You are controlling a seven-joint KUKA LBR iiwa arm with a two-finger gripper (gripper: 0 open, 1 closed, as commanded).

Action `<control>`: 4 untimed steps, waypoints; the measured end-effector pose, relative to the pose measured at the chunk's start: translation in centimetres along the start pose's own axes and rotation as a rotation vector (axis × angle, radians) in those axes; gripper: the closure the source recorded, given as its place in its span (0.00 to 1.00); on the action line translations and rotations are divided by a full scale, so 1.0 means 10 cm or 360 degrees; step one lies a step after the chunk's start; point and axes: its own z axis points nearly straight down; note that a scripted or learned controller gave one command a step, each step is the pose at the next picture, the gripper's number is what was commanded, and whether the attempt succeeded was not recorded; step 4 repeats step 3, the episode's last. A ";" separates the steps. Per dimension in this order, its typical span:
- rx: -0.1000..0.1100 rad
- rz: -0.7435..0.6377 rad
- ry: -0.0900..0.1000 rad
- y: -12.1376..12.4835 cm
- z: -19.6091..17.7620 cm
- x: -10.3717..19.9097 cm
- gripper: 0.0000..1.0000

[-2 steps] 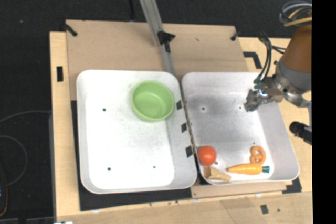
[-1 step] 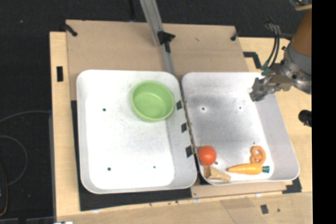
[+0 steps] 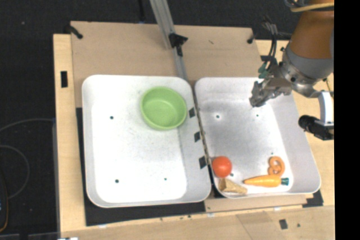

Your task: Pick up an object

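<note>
The surface (image 3: 64, 121) carries two white bins; the left bin (image 3: 112, 177) holds a green bowl (image 3: 163, 108) at 12 o'clock; the right bin (image 3: 242, 132) keeps a tomato (image 3: 221, 166), a carrot (image 3: 262, 180) and an orange ring (image 3: 275, 165) at 6 o'clock. The end effector (image 3: 260, 96) hovers at 1 o'clock, holding nothing, its state I cannot tell; it may descend on bare bin, far from any object.

Tabletop (image 3: 64, 137), pale wood, with a brown board (image 3: 124, 50) laid across its far half. Two shallow white bins sit side by side on it, edges touching at centre: left bin (image 3: 101, 137), right bin (image 3: 242, 137). Dark mat (image 3: 84, 202) shows under the left bin's near corner.
</note>
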 end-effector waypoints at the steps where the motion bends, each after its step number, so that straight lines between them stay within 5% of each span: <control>1: -0.0004 -0.0003 0.0000 0.14 -0.03 0.51 1.00; 3: 0.0004 0.0000 0.0000 0.22 0.24 1.58 1.00; 4: 0.0004 0.0000 0.0000 0.22 0.24 1.58 1.00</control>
